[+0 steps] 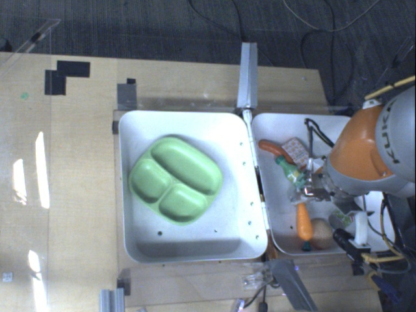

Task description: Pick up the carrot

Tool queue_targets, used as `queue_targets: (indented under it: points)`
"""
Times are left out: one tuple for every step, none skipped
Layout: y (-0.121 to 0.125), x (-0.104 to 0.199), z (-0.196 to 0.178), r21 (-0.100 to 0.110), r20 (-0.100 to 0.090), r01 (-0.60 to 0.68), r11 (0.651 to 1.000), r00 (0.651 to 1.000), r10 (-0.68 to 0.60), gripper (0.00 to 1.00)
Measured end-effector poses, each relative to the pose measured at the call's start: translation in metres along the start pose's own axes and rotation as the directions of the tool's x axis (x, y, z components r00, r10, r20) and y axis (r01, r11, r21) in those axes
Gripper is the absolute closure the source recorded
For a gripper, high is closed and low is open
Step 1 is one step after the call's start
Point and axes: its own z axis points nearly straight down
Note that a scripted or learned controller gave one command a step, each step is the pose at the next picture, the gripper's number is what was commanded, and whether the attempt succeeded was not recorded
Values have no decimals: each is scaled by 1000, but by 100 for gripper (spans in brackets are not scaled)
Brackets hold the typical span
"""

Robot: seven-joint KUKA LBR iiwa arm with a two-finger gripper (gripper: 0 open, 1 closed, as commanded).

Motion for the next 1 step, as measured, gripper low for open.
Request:
queue_targets:
  points:
    - [-9,83,-145,19,-8,283,959,959,-283,100]
